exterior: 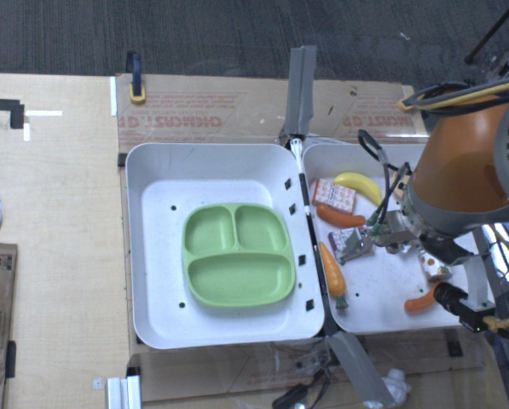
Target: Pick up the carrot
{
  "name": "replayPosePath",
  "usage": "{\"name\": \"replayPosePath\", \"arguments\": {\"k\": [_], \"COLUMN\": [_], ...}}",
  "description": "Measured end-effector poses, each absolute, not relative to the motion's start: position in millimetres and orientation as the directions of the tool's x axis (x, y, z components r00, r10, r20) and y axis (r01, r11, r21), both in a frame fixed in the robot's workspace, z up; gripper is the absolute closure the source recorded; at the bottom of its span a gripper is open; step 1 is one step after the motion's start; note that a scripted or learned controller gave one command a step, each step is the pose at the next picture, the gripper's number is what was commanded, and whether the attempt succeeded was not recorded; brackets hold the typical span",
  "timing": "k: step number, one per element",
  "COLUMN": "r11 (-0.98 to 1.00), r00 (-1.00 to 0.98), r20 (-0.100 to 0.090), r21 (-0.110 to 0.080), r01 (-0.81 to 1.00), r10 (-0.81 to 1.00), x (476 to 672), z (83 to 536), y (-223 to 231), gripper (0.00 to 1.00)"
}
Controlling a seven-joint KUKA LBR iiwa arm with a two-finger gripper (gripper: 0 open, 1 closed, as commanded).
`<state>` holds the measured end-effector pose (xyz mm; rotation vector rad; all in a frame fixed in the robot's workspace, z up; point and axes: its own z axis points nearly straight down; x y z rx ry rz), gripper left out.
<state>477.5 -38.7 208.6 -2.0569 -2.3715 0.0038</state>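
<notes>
Carrot (331,268) at right bin's (382,309) left wall, hand (354,247) just beside it, grip state unclear

A green divided plate (237,256) sits in the left bin (143,254); the right bin (382,301) holds a banana (359,183) and a red-white packet (334,196)
</notes>
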Motion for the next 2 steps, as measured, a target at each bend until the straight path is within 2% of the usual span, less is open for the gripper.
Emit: {"name": "replayPosePath", "arguments": {"k": [1,2], "r11": [-0.342,-0.746], "r00": [0.342,0.746], "r20": [-0.001,-0.003], "r21": [-0.005,-0.002], "r01": [0.94,0.665], "r10": [0.94,0.665], "x": [476.6,477.4], "z": [167.3,190.5], "y": [-110.1,-58.1], "gripper": [0.0,0.0]}}
